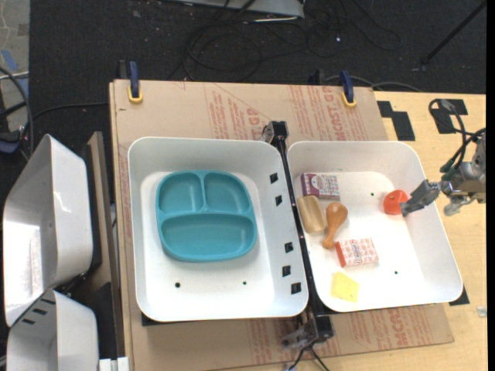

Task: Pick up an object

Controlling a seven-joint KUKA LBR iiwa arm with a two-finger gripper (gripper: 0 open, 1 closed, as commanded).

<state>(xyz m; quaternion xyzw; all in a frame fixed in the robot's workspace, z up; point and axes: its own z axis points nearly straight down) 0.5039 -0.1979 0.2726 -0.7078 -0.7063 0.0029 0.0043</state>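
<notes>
A red tomato [395, 201] touches the end effector [414, 200] near the right bin's [433, 273] right edge; its grip cannot be told.

One robot arm [470, 178] entering low from the right edge, metal wrist partly in sight, gripper [421, 195] stretched leftward at a slight downward slant, dark finger [424, 194] pointing left, nothing seen between the fingers

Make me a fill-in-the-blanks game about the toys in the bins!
The blue plate lies in the ___ bin.
The gripper is beside the ___ ball.
The toy nearest the right bin's front edge is ___ in colour.

Missing words: left; red; yellow
</notes>
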